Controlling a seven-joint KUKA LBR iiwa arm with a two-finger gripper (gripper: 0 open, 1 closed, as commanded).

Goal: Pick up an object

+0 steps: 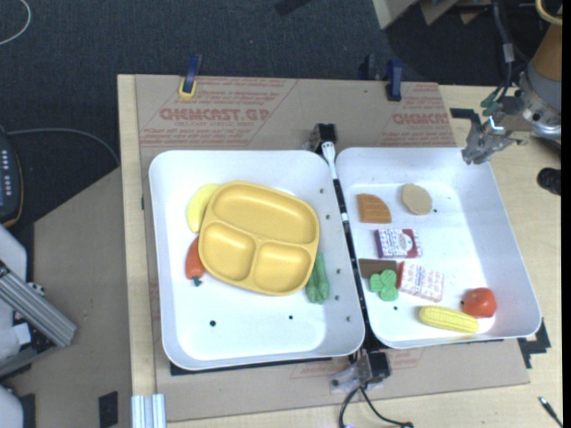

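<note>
Currently I am watching the gripper (479,145) hanging over the far right corner of the right bin (500,239), near its rim and well apart from every item inside. I am judging this as a pre-grasp hover: nothing is sitting between the fingers, and at this size I cannot tell whether they are apart or together.

Candidates for the pick are all lying loose in the right bin. I am seeing a brown toast-like wedge (374,208) and a tan round piece (416,199) toward the far side, a small red-and-white packet (395,242) mid-bin, and a green piece (384,283) just beside a second patterned packet (421,280). A corn cob (449,318) and a red tomato-like ball (480,302) are resting near the front rim. The scatter looks random, probably left loose so a program can try grasps anywhere.

The left bin (178,310) is bearing a yellow divided plate (259,239), tilted, with a yellow item (200,205), a red-orange item (194,261) and a green item (318,280) tucked at its edges.

Both bins are sitting side by side on a cardboard-covered bench (268,110), with clamps (188,80) holding the far edge. Dark carpet (134,16) is surrounding the rig.
</note>
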